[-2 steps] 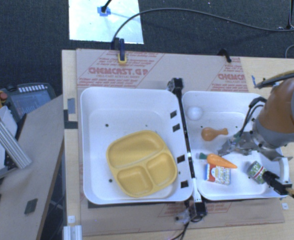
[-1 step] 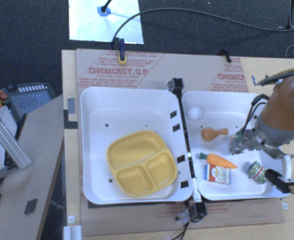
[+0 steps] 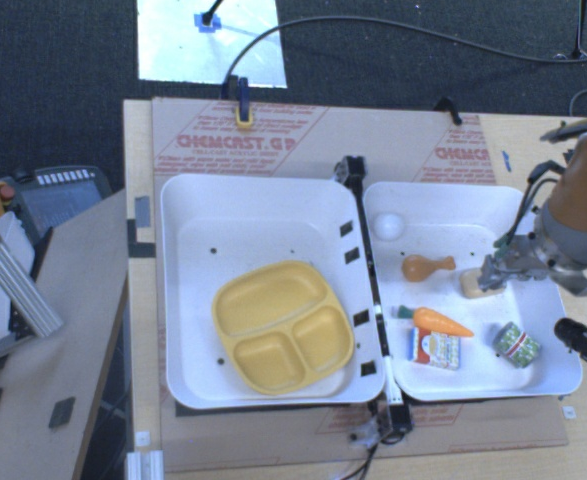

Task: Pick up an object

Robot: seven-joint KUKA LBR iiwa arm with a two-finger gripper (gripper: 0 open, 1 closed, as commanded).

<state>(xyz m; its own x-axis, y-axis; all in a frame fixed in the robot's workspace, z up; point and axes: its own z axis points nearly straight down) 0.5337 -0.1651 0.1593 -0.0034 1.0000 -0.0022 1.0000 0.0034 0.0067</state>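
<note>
Arm (image 3: 583, 198) comes in from the right, over the right bin (image 3: 533, 380). Gripper (image 3: 493, 273) is low at the right-centre of that bin, on top of a small tan block (image 3: 470, 286). Can't tell if the fingers are spread or closed, or if they have the block; the tips blur into it.

Right bin contents:
- Tan block: directly under the gripper, left end sticks out toward bin centre. Too little visible to call its long axis.
- Drumstick (image 3: 428, 266): just left of the block, apart from it. Long axis roughly left-right, fat end left, thin end pointing right toward the gripper.
- White ball (image 3: 389, 226): back-left corner, near the divider.
- Carrot (image 3: 441, 321): in front of the drumstick. Long axis left-right with a slight tilt, green top at left, tip pointing right and a bit toward the front.
- Carton (image 3: 434, 349): red and white, just in front of the carrot, touching or nearly. Lying flat, long side left-right.
- Can (image 3: 516, 344): green and white, front-right area, on its side, axis diagonal.

Left bin (image 3: 188, 268): yellow tray (image 3: 283, 325) with three compartments, rotated diagonal, sits front-right in the bin close to the divider.

Both bins sit on a cardboard sheet (image 3: 303, 143) with red print.
</note>
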